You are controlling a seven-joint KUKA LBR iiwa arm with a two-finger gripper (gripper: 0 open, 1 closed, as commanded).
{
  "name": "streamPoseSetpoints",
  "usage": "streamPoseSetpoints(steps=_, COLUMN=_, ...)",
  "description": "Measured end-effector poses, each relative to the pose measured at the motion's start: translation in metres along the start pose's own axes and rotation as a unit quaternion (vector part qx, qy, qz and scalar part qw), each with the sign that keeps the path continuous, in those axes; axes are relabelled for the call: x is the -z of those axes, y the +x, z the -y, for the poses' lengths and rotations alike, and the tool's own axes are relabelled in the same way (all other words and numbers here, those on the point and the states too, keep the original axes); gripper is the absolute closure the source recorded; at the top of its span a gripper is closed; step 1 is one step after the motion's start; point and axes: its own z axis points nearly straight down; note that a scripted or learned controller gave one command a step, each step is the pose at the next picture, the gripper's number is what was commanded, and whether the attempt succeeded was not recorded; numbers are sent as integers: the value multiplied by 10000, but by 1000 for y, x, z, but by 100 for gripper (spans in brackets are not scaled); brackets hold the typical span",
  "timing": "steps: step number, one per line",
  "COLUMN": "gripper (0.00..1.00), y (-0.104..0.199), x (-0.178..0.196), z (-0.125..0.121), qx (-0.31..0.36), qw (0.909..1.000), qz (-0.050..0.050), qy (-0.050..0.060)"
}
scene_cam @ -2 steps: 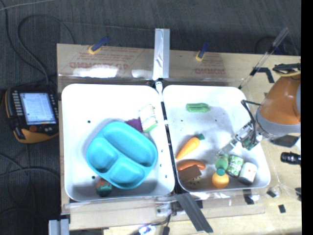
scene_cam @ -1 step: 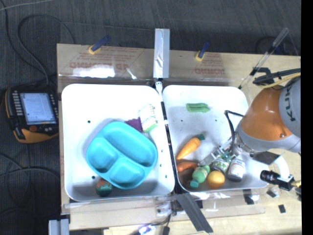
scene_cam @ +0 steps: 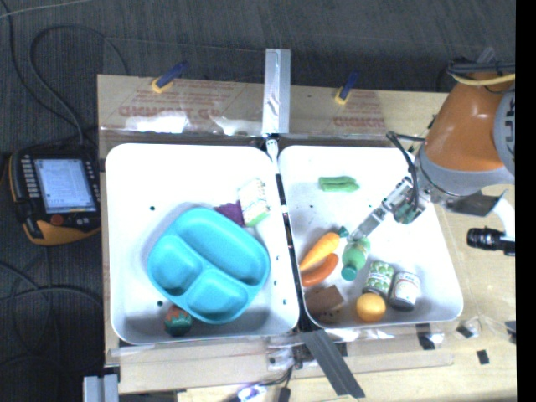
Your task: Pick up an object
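Gripper (scene_cam: 355, 234) sits low in the right bin (scene_cam: 435, 249), its tip at the green bottle (scene_cam: 353, 260), just right of the carrot (scene_cam: 320, 250). Can't tell whether it grips anything.

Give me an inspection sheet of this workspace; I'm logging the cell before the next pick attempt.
Surface: two shallow white bins, left bin and right bin, on a bench.
Job's things: right bin holds orange carrot, green bottle, green pod, two small cans, orange ball.
Clutter: blue divided plastic tray in left bin.
Grippers: claw low by the green bottle.
Cables: black cable on floor.
Surroundings: handheld pendant at left.
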Motion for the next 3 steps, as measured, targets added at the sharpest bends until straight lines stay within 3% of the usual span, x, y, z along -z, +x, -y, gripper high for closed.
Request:
streamPoseSetpoints(steps=1, gripper=0, y=8, x=-93, z=-37, qx=467, qw=9989, qz=-7, qy=-2)
streamPoseSetpoints(steps=2, gripper=100, y=9, x=-84, z=-38, qx=475, qw=9989, qz=-10, qy=-9)
streamPoseSetpoints(steps=3, gripper=100, y=-2, x=42, z=-83, qx=-101, qw=9999, qz=11, qy=7)
